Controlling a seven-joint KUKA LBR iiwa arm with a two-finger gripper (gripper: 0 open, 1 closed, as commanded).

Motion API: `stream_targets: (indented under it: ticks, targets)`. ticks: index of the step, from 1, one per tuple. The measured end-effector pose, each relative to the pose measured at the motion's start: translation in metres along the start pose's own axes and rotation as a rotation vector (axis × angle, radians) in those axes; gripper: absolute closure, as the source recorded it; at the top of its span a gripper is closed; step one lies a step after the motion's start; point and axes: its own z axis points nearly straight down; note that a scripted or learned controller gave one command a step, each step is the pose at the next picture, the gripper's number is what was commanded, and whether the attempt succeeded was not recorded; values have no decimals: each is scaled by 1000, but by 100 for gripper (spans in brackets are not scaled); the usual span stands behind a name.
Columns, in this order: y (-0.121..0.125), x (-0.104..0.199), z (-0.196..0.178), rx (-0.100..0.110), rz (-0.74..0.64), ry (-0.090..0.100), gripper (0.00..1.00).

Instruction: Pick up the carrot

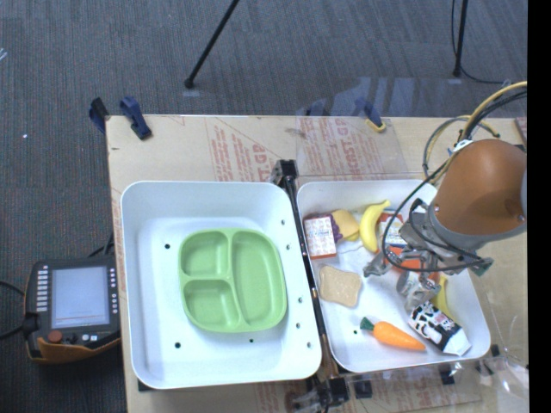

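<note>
Lying at 6 o'clock in the right bin (344, 351), the carrot (394, 335) points its green top to 9 o'clock. Claw (411, 272) hovers at 1 o'clock of it, apart; claw state cannot be determined, likely pre-grasp positioning.

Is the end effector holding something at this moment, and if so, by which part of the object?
It cannot be told. The end effector hangs over the right bin, while the carrot lies apart on the bin floor, not held.
</note>
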Motion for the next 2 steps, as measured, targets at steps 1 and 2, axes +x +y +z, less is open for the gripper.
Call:
stream_targets:
  ticks: [1,2]
  targets:
    - [-14,-36,0,1,248,-3,0]
    - [-87,-36,-2,5,204,-4,0]
